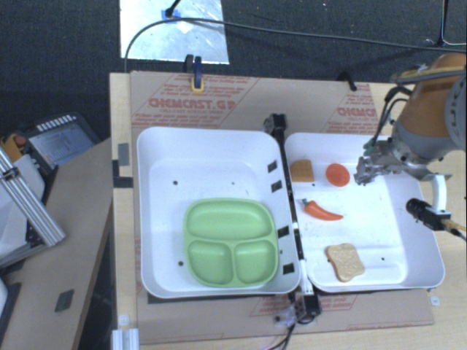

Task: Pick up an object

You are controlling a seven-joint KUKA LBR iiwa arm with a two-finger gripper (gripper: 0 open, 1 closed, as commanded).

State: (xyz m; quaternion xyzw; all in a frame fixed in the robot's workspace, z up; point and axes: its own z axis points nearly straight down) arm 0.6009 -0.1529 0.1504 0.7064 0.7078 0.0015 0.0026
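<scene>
Claw (363, 175) just right of red disc (337, 174), apart; finger state unclear

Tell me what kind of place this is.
Most likely a robotics lab test bench, not a kitchen. Two white bins sit on cardboard, holding toy food such as a bread slice and a green divided plate, with a robot arm's gripper over the right bin and loose cables around.
</scene>
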